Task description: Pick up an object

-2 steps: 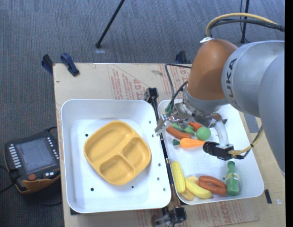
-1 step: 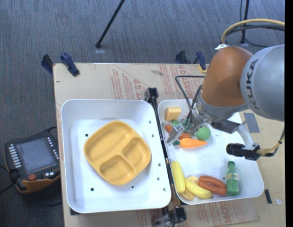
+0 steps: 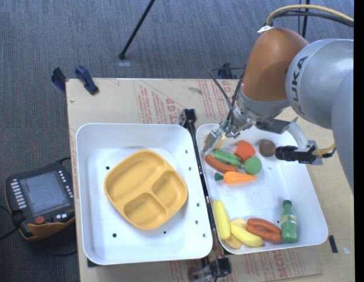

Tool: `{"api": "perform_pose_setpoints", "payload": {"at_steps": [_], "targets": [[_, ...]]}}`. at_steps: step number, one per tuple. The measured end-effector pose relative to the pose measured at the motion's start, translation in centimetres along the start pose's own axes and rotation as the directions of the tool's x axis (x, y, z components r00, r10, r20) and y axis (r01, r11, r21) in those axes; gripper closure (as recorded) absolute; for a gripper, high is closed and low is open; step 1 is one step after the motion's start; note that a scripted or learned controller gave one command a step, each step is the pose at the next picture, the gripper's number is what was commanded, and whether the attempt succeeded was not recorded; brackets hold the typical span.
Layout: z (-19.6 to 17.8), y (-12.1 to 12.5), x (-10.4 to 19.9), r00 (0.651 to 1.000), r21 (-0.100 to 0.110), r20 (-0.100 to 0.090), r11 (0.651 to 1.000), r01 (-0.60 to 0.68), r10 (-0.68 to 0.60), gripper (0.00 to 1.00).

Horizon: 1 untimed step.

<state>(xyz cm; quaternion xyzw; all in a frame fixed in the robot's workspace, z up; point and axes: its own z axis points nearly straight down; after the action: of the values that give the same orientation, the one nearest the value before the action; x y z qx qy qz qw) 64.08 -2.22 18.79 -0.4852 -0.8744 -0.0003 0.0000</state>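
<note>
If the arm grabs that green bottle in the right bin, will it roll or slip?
The green bottle is round-bodied, so it may roll if nudged sideways. It looks like smooth plastic, so probably light, stiff and somewhat slippery. It lies close beside the red sausage, which might shift too.

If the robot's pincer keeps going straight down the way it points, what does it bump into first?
Probably the orange carrot lying with the green pepper near the right bin's top-left corner. The pincer hangs just above them, pointing down; height is hard to judge from this slanted view.

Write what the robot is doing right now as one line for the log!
task: pick up an object | gripper: above right bin, near carrot | holding: nothing seen | yellow tray: left bin
</note>
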Motion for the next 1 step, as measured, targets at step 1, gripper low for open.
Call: {"api": "perform_pose_setpoints", "payload": {"at_steps": [1], "targets": [[0.02, -2.73, 3.48, 0.960, 0.001, -0.002, 0.960, 0.280, -0.280, 0.00]]}}
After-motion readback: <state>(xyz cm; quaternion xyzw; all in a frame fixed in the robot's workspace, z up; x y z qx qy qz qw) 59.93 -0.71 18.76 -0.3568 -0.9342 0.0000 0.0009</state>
